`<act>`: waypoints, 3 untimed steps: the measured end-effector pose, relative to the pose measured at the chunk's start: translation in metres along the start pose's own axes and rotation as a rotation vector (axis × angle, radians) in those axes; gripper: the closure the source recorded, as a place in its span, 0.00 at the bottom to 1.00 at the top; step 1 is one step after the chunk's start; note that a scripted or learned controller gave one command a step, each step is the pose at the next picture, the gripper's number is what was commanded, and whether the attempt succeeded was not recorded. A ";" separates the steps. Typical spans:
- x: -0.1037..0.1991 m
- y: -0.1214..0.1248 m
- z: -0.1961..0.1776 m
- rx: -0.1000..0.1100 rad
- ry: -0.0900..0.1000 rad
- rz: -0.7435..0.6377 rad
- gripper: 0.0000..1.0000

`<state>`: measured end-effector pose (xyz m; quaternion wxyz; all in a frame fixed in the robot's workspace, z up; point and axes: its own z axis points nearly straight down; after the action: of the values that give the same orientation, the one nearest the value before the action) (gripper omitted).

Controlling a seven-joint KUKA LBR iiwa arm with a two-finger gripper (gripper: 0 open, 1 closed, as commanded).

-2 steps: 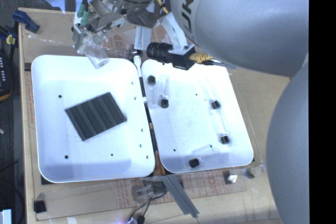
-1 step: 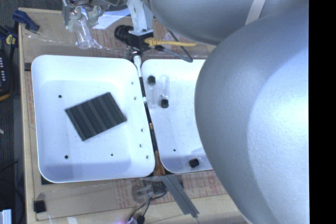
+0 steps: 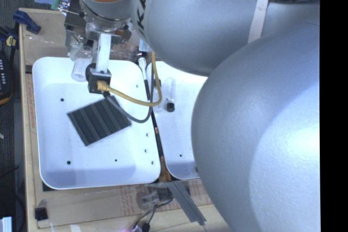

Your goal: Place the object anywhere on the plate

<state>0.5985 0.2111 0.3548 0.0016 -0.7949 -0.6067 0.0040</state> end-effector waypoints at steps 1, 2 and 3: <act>-0.006 -0.047 0.116 0.000 -0.002 0.244 1.00; -0.039 0.011 0.150 -0.001 0.001 0.122 1.00; -0.039 0.011 0.150 -0.001 0.001 0.121 0.00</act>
<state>0.5976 0.1704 0.2048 0.0011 -0.8303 -0.5573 0.0032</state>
